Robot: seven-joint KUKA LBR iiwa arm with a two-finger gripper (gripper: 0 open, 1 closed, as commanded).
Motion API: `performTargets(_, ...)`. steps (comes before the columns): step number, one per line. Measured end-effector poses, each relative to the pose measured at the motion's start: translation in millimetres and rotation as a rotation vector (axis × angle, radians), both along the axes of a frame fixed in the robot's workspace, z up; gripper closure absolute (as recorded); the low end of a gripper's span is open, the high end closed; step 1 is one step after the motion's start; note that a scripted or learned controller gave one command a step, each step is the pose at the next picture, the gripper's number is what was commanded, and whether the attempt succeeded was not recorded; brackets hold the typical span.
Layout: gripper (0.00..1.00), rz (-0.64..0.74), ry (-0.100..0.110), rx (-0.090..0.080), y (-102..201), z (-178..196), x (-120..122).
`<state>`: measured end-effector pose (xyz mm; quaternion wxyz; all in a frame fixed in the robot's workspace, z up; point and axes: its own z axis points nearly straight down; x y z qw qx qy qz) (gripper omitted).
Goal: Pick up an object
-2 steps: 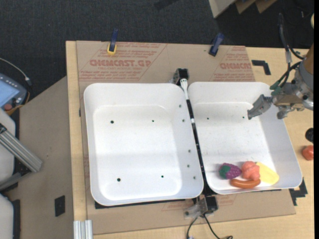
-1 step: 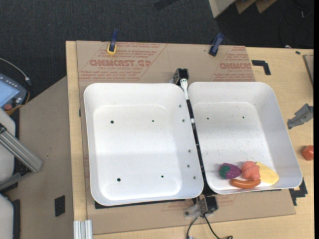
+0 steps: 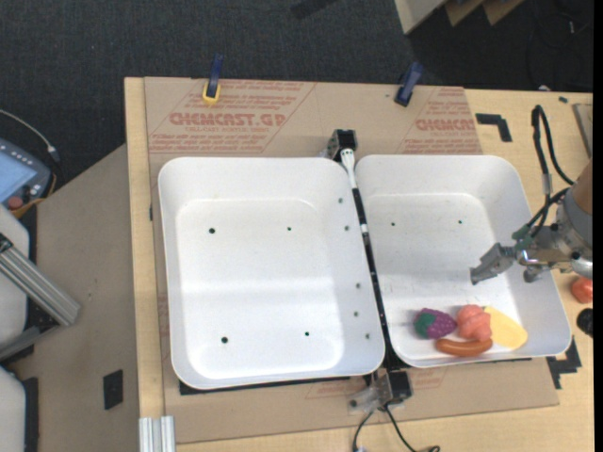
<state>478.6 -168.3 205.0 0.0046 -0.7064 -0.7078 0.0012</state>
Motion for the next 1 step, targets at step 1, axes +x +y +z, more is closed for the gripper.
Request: performTargets(1,0.00,0.002,-0.015,-0.007,61.7,155.2,1.4)
